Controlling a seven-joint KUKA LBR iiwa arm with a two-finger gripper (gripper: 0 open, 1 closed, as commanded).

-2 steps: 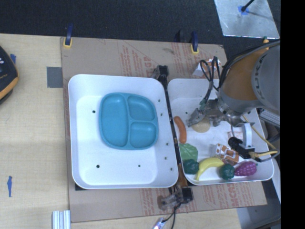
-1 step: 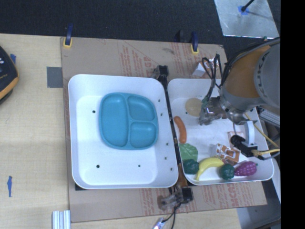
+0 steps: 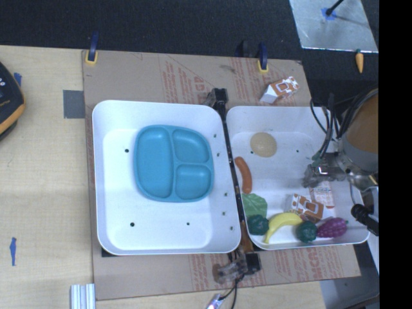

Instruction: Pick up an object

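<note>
**Objects lie clustered in the right bin, gripper low by its right wall**

Objects for picking sit in the right bin (image 3: pixel 277 112), a shallow tray of smooth white plastic with rounded corners. A flat, tan, round disc (image 3: pixel 263 145) lies near its upper middle. A glossy orange-brown sausage (image 3: pixel 243 174) lies along the left wall. Below it sits a crinkled green leaf piece (image 3: pixel 254 205), touching a dark green knobbly ball (image 3: pixel 258 224). A curved yellow banana (image 3: pixel 282 223) lies along the lower edge, next to a second dark green lump (image 3: pixel 307 232) and a bumpy purple grape bunch (image 3: pixel 332 226). A printed orange-and-white packet (image 3: pixel 308 206) lies just above the banana.

The gripper (image 3: pixel 320 174), dull metal with dark cables looping above it, hangs over the bin's right side, just above the packet. Whether it is open or closed on anything cannot be told.

The left bin (image 3: pixel 98 172) bears a matte blue plate (image 3: pixel 174 163) with three compartments and softly rounded corners.

Both bins rest on a brown cardboard sheet (image 3: pixel 161 76) printed with faint red lettering and pinned by yellow-and-blue clamps (image 3: pixel 92 48) at its upper edge. A small orange-and-white carton (image 3: pixel 280 90) lies on the cardboard above the right bin. The cardboard lies on a pale wooden bench (image 3: pixel 38 192). Dark carpet (image 3: pixel 161 8) fills the top of the frame.
</note>
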